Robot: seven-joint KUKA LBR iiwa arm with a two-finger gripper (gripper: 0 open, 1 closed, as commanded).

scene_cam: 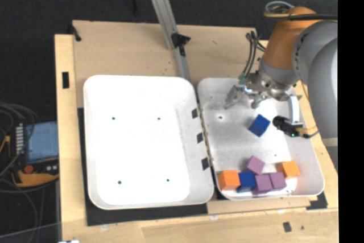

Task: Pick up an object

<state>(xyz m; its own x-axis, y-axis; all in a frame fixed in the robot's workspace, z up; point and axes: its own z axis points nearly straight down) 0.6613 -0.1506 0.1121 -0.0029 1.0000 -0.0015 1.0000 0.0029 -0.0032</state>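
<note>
Two white bins sit side by side on the desk (114, 48). Over the right bin's (227, 145) far end, the claw (245, 95) hangs spread open, holding nothing; a lone blue cube (259, 125) lies just nearer, apart from the claw.

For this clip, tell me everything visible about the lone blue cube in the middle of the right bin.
The blue cube is a small solid-coloured block, matte, perhaps foam or painted wood. It sits on the right bin's white floor, turned diagonal to the walls, apart from the cluster of blocks along the near wall. Nothing touches it; the gripper is beyond it, toward the far wall.
</note>
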